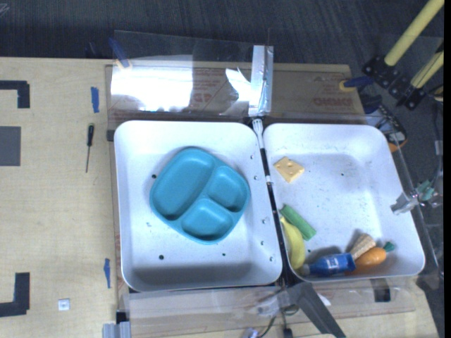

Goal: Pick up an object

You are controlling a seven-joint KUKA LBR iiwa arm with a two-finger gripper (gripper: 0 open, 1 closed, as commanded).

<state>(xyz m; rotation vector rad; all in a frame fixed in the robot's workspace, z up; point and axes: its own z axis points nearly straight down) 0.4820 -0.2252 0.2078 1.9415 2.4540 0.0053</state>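
Observation:
The right white bin (pixel 352 153) holds several small objects. A yellow cheese wedge (pixel 289 169) lies near its back left. A green pod-like piece (pixel 298 220) lies by the left wall, with a yellow banana (pixel 294 241) just in front of it. Along the front wall lie a blue bottle (pixel 331 264), a tan cone (pixel 362 244) and an orange carrot (pixel 372 257) with a green top.
The left white bin (pixel 134 153) holds a blue divided plate (pixel 200 193). A clear plastic sheet (pixel 183 83) stands behind the bins. Yellow poles (pixel 419 23) cross the top right corner. A screwdriver (pixel 89 146) lies on the bench at left.

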